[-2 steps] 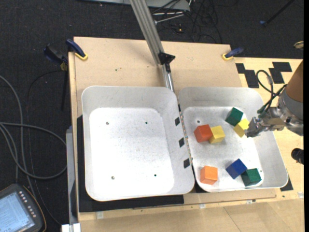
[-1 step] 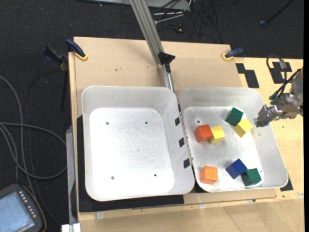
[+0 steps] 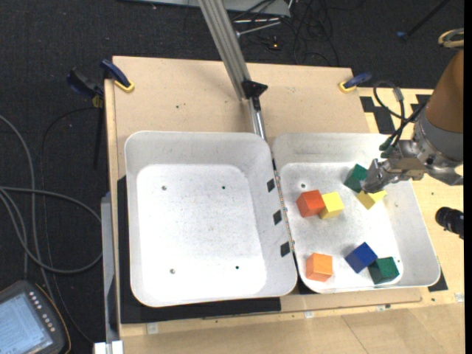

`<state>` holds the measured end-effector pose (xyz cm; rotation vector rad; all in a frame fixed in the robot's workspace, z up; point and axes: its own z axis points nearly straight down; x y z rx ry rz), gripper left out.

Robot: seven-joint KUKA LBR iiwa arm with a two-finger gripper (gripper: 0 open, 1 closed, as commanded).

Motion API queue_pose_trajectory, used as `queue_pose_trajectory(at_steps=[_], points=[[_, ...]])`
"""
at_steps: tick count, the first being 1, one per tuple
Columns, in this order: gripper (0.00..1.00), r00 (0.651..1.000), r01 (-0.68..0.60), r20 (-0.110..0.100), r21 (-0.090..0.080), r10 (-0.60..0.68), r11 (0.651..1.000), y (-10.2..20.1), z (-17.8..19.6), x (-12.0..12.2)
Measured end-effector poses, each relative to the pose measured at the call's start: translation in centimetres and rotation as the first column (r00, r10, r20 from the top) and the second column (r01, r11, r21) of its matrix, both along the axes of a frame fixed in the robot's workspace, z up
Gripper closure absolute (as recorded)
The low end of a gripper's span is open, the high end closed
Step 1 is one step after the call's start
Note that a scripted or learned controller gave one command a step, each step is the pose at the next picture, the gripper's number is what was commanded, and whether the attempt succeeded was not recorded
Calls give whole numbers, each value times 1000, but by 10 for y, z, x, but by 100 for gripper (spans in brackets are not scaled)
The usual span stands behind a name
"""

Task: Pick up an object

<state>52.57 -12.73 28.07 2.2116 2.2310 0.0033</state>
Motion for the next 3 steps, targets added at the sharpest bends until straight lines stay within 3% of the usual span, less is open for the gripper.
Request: queue_pose_trajectory(at_steps=[3], points=[[100,1000,0,-5,0,0,1000,171,-34,1]])
